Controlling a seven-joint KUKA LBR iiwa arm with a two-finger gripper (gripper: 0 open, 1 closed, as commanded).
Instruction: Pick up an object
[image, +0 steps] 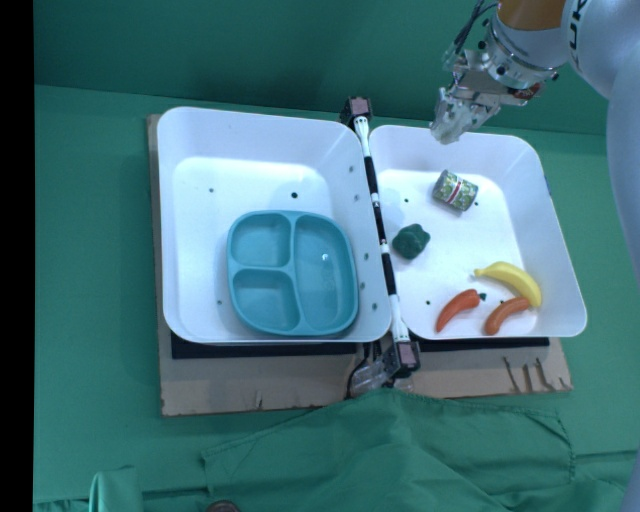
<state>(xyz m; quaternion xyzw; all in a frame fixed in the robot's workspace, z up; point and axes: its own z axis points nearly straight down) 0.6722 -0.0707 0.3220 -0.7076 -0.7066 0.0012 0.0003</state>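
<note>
Hovering at the right bin's (560, 300) twelve o'clock rim, the gripper (452, 118) held nothing I could see, and to do well it needed to drop squarely over the small can (455, 189) lying just toward six o'clock.

A blue plate (292, 272) with three parts sits in the left bin (190, 140). The green counter (90, 250) has brown cardboard (250, 392) and maybe a crumpled green cloth (420, 455).
</note>
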